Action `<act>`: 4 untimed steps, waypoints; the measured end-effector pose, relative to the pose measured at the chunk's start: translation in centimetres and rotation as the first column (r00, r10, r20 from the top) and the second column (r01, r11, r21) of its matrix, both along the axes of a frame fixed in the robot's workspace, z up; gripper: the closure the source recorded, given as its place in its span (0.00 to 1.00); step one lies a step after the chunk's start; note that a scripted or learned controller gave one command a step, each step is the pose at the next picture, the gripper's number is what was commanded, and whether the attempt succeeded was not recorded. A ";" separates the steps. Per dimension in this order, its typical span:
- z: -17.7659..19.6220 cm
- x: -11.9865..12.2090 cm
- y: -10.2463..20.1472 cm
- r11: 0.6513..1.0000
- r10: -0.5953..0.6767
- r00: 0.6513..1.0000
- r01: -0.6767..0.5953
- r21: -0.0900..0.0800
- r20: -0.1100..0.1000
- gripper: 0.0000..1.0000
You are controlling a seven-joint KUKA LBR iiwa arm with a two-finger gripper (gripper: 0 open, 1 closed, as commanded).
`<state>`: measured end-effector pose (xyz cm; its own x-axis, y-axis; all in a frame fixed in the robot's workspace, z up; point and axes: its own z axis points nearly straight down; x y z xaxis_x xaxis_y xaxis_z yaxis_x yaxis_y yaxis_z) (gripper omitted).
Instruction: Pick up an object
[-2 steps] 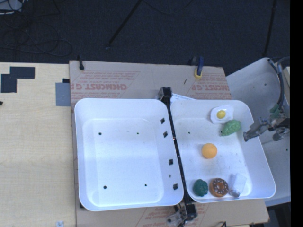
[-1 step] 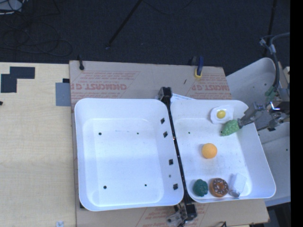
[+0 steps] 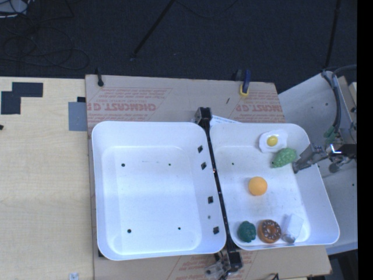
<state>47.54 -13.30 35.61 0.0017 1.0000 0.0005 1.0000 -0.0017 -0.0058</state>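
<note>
The right bin (image 3: 317,191) holds several small objects. A fried-egg toy (image 3: 271,140) lies near its far edge, and a light green lumpy piece (image 3: 284,157) sits just below it by the right wall. An orange ball (image 3: 257,186) rests in the middle. Along the near edge are a dark green piece (image 3: 247,231), a brown sprinkled donut (image 3: 269,231) and a pale whitish block (image 3: 293,225). My gripper (image 3: 303,161) reaches in over the right wall, its tip right beside the light green piece; whether it touches that piece is unclear.
The left bin (image 3: 105,156) adjoins the right one along a black divider strip (image 3: 211,179). Both stand on a cardboard sheet (image 3: 175,101) held by a blue-and-yellow clamp (image 3: 245,86). A grey plate (image 3: 315,104) and cabling lie to the right.
</note>
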 end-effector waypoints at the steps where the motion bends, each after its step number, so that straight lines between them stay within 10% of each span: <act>1: 4.6 0.1 4.6 1.000 0.007 1.000 -0.007 0.000 0.008 0.00; 4: -4.6 0.0 -1.3 1.000 0.000 1.000 0.000 0.001 -0.001 0.00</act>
<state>47.53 -14.58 31.02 0.0013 1.0000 0.0012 1.0000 -0.0013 -0.0071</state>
